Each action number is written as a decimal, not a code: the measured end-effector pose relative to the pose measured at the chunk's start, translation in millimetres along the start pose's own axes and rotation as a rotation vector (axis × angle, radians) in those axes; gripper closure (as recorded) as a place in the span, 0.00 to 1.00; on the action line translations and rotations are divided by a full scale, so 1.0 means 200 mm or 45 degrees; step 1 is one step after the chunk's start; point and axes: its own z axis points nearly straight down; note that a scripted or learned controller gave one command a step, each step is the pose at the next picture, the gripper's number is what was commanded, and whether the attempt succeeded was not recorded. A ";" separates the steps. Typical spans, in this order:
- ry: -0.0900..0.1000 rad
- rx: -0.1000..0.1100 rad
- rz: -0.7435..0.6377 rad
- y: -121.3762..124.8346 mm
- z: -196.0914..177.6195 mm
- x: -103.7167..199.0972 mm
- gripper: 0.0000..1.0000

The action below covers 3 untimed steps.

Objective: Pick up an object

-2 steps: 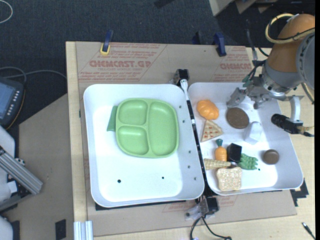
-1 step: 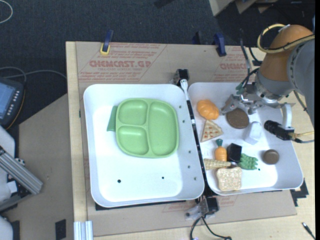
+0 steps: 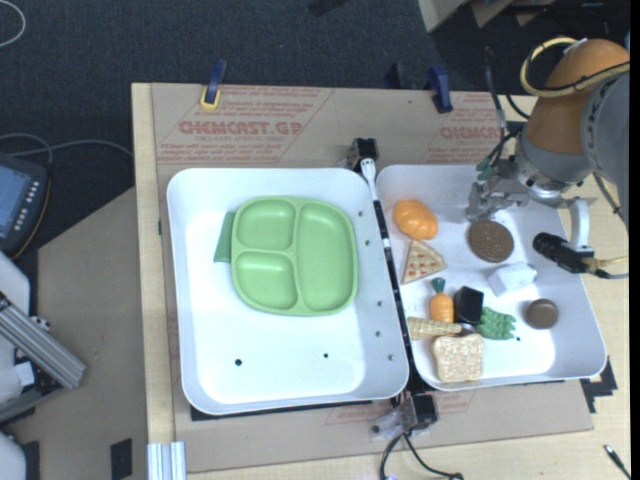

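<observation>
Grey metal at the arm's tip, the gripper (image 3: 487, 196) hangs over the back of the right bin (image 3: 575, 343), just above and beside a brown disc (image 3: 491, 240); whether it is open or closed I cannot tell, and nothing shows between its tips. The arm (image 3: 570, 98) rises from it toward the right, orange band above the wrist.

Near the disc, toward the bin's left wall, lie an orange lump (image 3: 415, 218) and a triangular slice (image 3: 422, 261). Farther forward sit a small carrot (image 3: 441, 302), a black block (image 3: 468, 304), a green leafy piece (image 3: 497, 323), a corn cob (image 3: 433, 327) and a tan cracker (image 3: 459, 357). A white block (image 3: 513, 279) and a small brown round (image 3: 542, 313) lie to the right of these.

Well apart, the left bin (image 3: 200, 358) holds a green divided plate (image 3: 294, 255). Both bins rest on a cardboard-covered bench (image 3: 260, 118).
</observation>
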 end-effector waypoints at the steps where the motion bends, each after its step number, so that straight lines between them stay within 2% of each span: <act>1: -0.002 -0.003 0.003 0.05 -0.30 -0.03 1.00; 2: -0.003 -0.004 0.002 0.08 -0.60 -0.07 1.00; 3: -0.001 0.003 0.001 0.09 -0.64 -0.07 1.00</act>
